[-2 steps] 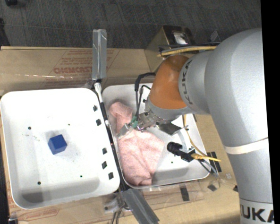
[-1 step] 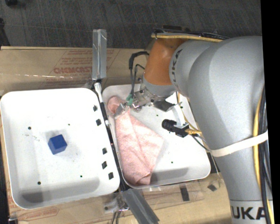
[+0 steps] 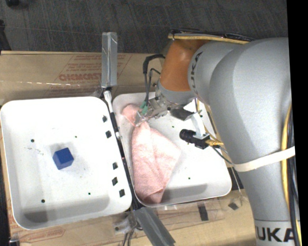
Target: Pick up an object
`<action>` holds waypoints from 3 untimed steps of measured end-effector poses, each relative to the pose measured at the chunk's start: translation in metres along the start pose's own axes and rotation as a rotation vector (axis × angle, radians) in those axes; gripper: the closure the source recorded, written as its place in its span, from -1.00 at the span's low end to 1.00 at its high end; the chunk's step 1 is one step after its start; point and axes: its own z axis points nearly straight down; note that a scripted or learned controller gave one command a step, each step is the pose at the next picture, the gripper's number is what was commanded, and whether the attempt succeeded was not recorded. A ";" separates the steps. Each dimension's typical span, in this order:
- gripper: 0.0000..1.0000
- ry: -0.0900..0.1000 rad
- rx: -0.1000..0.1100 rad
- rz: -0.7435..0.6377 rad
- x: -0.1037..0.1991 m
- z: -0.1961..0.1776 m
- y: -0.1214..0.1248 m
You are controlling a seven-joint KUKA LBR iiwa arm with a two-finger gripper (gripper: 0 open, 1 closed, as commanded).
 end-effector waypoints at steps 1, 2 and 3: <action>-1.00 0.000 0.000 0.000 0.000 0.000 0.000; -1.00 0.001 0.002 -0.044 0.000 0.011 -0.032; -1.00 0.000 0.000 -0.005 -0.026 0.011 0.006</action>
